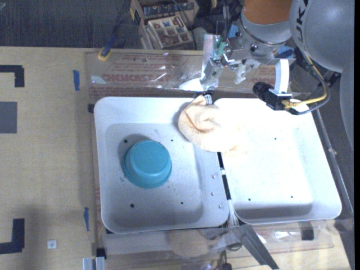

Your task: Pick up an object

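Cloth: a pale tan, crumpled cloth lies draped over the ridge where the two bins meet, near their far edge; most of it spreads into the right bin, and a bunched fold sits over the left bin's rim.
Gripper: the gripper hangs at the cloth's far tip, its fingertip touching or pinching a small peak of fabric there; whether the fingers are apart or together cannot be told, since they are small and blurred.
Arm: the grey arm with its orange band comes in from the upper right, a black cable and yellow connector trailing beside the wrist.
Left bin: the shallow white left bin holds a blue bowl set upside down, well apart from the cloth; a few dark specks dot the floor.
Right bin: the right bin has a bare white floor beyond the cloth.
Bench: a light wooden surface carries both bins, with black corner marks and small blue tape strips on the left.
Behind the bins: a sheet of clear, glossy plastic lies along the far edge.
Room: dark floor beyond, with a box of printed items and tangled cables.
In the way: nothing lies on top of the cloth; the bin ridge runs beneath it.
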`<state>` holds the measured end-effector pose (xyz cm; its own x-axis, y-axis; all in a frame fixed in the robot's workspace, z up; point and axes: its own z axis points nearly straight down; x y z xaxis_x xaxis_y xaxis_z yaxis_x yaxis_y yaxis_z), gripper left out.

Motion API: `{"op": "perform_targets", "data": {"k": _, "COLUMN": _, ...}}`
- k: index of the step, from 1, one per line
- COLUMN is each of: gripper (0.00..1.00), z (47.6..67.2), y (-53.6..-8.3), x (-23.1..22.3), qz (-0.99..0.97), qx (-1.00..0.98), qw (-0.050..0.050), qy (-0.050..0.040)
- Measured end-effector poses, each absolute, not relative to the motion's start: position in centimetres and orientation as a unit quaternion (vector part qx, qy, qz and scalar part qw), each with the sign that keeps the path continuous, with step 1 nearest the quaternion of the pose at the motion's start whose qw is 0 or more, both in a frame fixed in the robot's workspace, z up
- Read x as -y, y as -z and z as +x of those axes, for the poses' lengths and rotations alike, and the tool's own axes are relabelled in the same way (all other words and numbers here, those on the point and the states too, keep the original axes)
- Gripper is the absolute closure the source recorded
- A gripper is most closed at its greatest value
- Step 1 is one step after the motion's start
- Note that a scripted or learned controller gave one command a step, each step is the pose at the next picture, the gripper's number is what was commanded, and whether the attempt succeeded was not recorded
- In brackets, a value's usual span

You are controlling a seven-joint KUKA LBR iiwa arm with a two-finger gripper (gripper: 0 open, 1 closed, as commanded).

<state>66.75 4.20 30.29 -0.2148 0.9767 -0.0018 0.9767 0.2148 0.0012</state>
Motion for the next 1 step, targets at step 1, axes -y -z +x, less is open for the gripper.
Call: {"op": "perform_targets", "data": {"k": 1, "gripper": 0.00, "z": 65.68, "y": -18.39, "x": -3.70, "qz": 0.543, "qx": -0.840, "qw": -0.001, "qy": 0.0004}}
